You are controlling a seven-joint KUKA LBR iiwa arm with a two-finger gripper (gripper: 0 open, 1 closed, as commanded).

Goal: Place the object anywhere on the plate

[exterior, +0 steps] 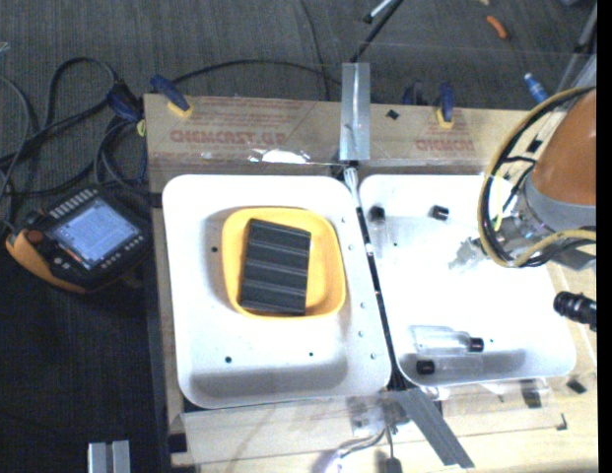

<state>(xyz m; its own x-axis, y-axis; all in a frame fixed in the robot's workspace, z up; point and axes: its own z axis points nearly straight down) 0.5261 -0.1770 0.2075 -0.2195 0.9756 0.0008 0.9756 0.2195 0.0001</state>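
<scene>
A yellow plate [330, 269] sits in the middle of the left white bin [187, 294]. A dark grey ridged block [276, 265] lies flat on the plate, covering most of its centre. My arm, with its orange band [581, 151], hangs over the right side of the right bin [542, 348]. The gripper [470, 253] points left over that bin's middle, well apart from the plate and the block. Nothing is visible in the gripper.
In the right bin lie two small black bits [440, 212] [376, 214] near the back and a clear plastic piece [445, 340] near the front wall. An upright metal post [356, 111] stands behind the seam between the bins. A teach pendant [84, 239] and cables lie on the floor at left.
</scene>
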